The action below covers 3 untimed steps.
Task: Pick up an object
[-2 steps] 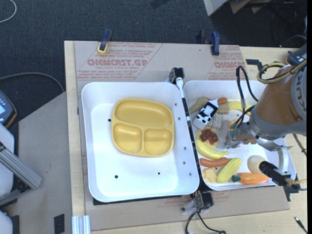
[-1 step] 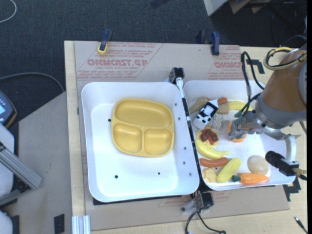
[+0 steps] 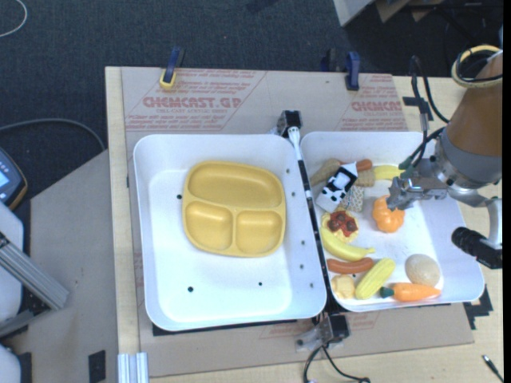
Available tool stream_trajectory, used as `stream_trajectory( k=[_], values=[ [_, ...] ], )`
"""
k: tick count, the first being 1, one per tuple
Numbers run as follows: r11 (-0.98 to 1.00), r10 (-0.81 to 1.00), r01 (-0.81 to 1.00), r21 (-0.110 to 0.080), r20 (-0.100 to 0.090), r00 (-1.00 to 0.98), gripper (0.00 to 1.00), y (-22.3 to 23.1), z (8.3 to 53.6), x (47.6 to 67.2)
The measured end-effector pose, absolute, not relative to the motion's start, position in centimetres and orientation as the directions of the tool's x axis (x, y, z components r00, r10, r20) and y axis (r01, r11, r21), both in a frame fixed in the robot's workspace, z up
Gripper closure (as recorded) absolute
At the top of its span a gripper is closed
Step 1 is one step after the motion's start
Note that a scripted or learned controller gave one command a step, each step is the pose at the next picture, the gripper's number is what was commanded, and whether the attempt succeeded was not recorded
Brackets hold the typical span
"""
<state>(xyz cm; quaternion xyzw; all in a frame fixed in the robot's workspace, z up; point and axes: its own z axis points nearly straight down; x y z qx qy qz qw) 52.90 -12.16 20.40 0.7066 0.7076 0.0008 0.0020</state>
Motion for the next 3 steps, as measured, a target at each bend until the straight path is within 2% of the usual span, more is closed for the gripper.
stream_trajectory(
  k=[1,2,3],
  values=[
    [0.001,1.0,1.0,0.004,-0.001,-0.001,1.0,-12.2,22.6,53.0],
    [0.004,1.0,1.0,0.005,-0.001,-0.004,1.0,-7.5,23.3,56.1],
    [0.002,1.0,1.0,0.003,-0.001,-0.002,1.0,-2.4,24.0,58.0]
  ],
)
